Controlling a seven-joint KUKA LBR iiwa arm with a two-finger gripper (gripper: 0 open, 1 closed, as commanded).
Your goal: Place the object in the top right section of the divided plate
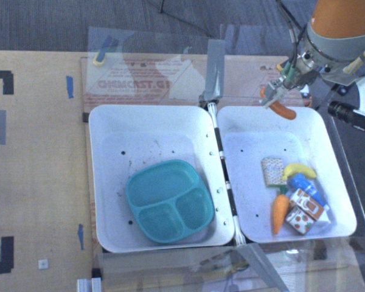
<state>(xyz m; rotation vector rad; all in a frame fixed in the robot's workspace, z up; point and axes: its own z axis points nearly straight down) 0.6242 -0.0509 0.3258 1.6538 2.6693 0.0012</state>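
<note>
Two shallow white bins are seen side by side on the bench (36, 181). In the left bin (106, 126), a teal divided plate (169, 201) is laid toward the near side, with one large section and two smaller ones; nothing is seen in any of them. The right bin (255, 139) carries a cluster of things at its near right: a patterned cracker-like square (272, 171), a yellow banana (299, 171), a blue piece (306, 184), an orange carrot (279, 213) and a small printed carton (305, 212), all crowded close together and partly touching.

The arm is reached in from the upper right, its orange band (340, 5) shown above the grey wrist. The hand (278, 96) is held above the far edge of the right bin, and a small orange sausage-shaped object (283, 111) is seen just beneath its fingertips, apparently pinched between them. The object is kept well apart from the plate, across the divider between the bins.
</note>
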